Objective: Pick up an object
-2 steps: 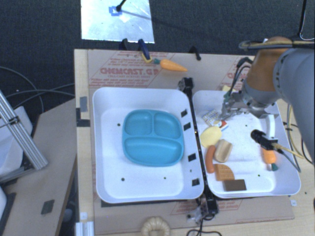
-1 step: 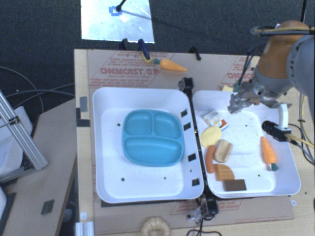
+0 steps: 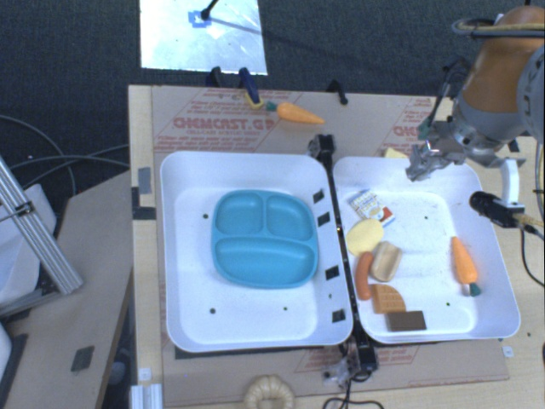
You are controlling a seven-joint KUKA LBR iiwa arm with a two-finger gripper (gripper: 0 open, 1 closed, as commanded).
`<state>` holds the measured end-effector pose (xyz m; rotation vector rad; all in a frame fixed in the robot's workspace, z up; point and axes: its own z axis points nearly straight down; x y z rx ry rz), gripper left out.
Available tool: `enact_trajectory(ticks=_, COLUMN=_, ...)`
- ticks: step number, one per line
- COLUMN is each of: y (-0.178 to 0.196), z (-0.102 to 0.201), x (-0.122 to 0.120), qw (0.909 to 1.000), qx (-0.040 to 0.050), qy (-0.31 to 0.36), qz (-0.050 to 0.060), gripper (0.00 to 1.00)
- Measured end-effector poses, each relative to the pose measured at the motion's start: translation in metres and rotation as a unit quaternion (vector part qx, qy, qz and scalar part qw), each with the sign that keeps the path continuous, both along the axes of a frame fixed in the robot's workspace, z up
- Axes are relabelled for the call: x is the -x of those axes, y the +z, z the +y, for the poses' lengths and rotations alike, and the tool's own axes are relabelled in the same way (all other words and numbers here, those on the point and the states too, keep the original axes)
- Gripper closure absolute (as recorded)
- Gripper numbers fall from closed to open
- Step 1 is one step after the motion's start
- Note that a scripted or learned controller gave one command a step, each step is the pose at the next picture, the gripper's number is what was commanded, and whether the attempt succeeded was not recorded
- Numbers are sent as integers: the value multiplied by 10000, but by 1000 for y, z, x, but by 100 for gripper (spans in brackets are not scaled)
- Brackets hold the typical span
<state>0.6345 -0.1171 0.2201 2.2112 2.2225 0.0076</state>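
Bench is a cardboard-faced board (image 3: 221,122) on dark carpet (image 3: 77,49), with a shiny square sheet (image 3: 203,22) behind it and a loose carrot (image 3: 294,113) at the board's far edge; left bin (image 3: 183,313) holds a blue divided plate (image 3: 262,237). Right bin (image 3: 498,309) holds the pick candidates: small packet (image 3: 368,204), yellow piece (image 3: 364,235), bread roll (image 3: 385,261), sausage (image 3: 364,276), waffle (image 3: 387,297), brown bar (image 3: 405,320), second carrot (image 3: 464,262). Gripper (image 3: 423,165) hangs over that bin's far rim, nothing visible between its tips, too blurred to judge the gap; the arm is cut off at right.
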Motion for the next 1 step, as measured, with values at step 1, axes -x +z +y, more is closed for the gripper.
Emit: enact_trajectory(ticks=1, y=-4, z=50, x=8, qw=10000, qx=-7, qy=16, qz=33, gripper=100)
